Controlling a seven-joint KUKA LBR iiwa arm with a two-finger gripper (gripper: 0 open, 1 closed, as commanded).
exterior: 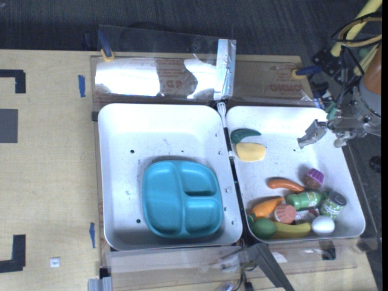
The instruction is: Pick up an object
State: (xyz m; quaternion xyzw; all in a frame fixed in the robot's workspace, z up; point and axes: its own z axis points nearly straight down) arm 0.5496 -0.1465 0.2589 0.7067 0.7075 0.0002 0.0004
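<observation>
You see the gripper [326, 133] at the upper right of the right bin [276, 119], near its right wall. Its two fingers stand apart, open, and nothing is between them. The toy food lies in a heap at the lower right of the frame, so down-frame from the gripper. The nearest piece seems the small purple toy [314, 177], just below it. The orange carrot [285, 184] lies with its long axis about left to right.
</observation>
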